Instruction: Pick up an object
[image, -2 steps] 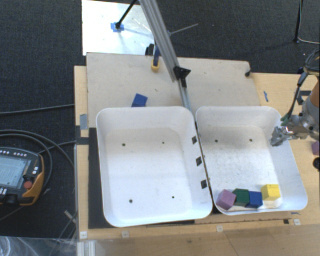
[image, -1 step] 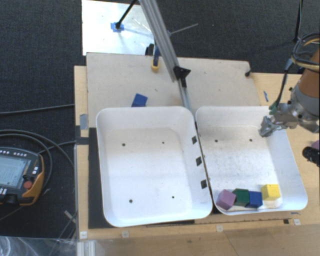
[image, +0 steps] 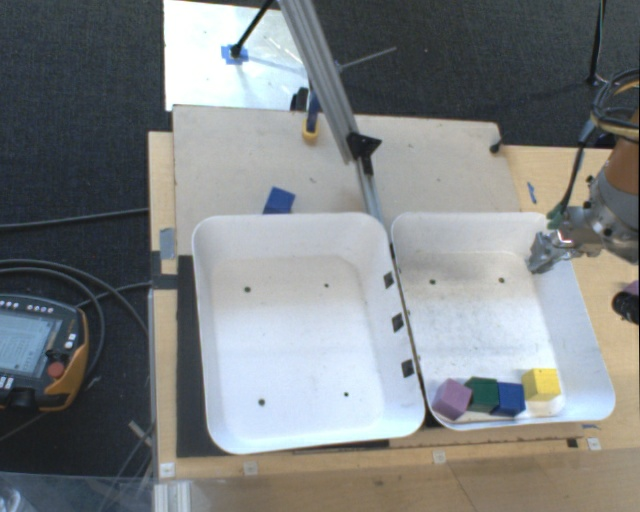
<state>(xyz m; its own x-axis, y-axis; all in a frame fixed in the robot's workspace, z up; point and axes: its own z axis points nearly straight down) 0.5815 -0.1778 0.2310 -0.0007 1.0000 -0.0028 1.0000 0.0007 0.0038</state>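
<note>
Your gripper (image: 543, 252) hangs at the right bin's (image: 480, 300) far right rim, with the grey arm (image: 615, 215) coming in from the right edge. It is small and partly blurred here, so you cannot tell how the pincer stands, and nothing shows between its tips.

The things you could pick sit well apart from it, bunched in the right bin's near corner: a purple block (image: 452, 397), then a dark green block (image: 483, 392), a blue block (image: 510, 399) and a yellow block (image: 541, 384), with a pale block (image: 543, 405) just under the yellow one. They touch or nearly touch in a row along the near wall.

The left bin (image: 300, 330) lies beside the right one, their rims meeting at the middle, where small black clips (image: 397, 322) sit along the seam.

Behind the bins you have a small blue block (image: 279, 201) lying on the bench board (image: 430, 165), and a slanted grey pole (image: 325, 75) crossing above. At the left edge lies a teach pendant (image: 35, 350) with an orange-trimmed case; its screen is lit, but no writing on it can be read.
</note>
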